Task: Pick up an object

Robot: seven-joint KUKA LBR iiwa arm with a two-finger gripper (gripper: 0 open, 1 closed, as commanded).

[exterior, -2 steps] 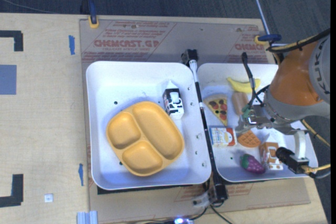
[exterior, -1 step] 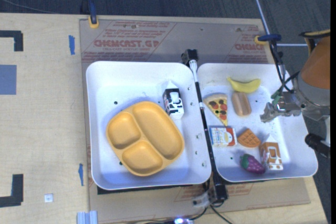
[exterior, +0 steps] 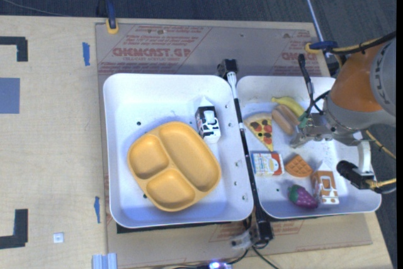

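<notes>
The arm point(exterior: 362, 94) comes in from the right and is cut off by the picture's edge. Its grey wrist and orange band cover the upper right corner of the right bin point(exterior: 277, 88). The gripper point(exterior: 306, 130) sits low over that bin as a small grey-metal cluster seen from above. Its tip is too small and too tangled with cables to read, so it cannot be told whether the claw is spread or pressed together, or whether it pinches or touches anything. It is just beside the right end of a toy hot dog point(exterior: 286, 116), which lies slanted below a banana point(exterior: 284, 100). The other things that could be picked lie around it in the same bin. A pizza slice point(exterior: 262, 129) lies by the left wall, and below it is a small red-and-white carton point(exterior: 266, 164). An orange waffle-shaped piece point(exterior: 298, 166) lies beside that carton. Purple grapes point(exterior: 303, 196) and an orange-and-white carton point(exterior: 325, 188) lie near the front rim, and their print is too blurred to read. The left bin point(exterior: 145, 97) holds a yellow divided plate point(exterior: 173, 164) and a little black-and-white carton point(exterior: 208, 123) near its right wall.
</notes>
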